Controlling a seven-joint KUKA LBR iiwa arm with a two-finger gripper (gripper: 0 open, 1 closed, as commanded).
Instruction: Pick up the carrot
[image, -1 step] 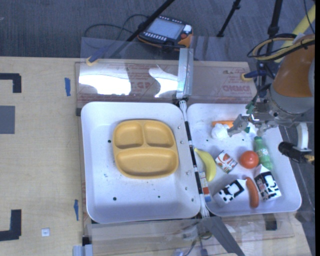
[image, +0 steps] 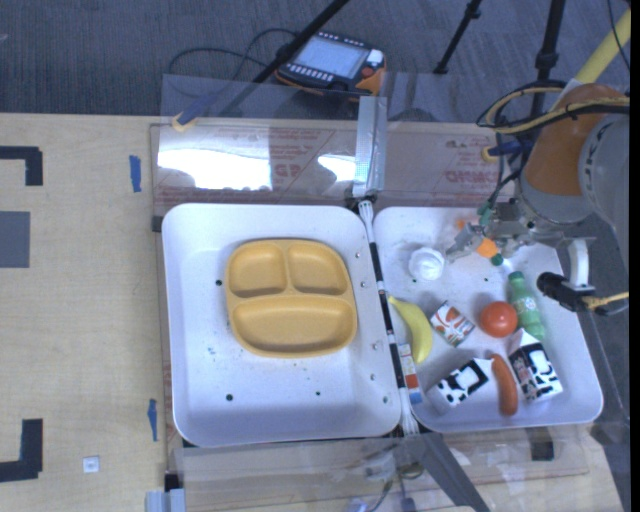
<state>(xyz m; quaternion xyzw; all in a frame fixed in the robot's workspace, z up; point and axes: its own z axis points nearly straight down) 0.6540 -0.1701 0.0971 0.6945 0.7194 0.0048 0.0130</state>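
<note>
Carrot (image: 487, 247) lies at the end effector (image: 478, 238); its grip cannot be told.

my arm (image: 590, 150) grey w/ orange band | bins (image: 190, 300) white | plate (image: 290, 297) yellow | banana (image: 415, 325) yellow | tomato (image: 497, 319) red | bottle (image: 526, 305) green | cartons (image: 460, 383) black-white cow pattern | carrot (image: 487, 247) orange

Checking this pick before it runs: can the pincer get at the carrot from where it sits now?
Probably yes. The pincer hangs right at the carrot in the right bin's far part, with nothing lying over it; the white cap sits apart.
</note>
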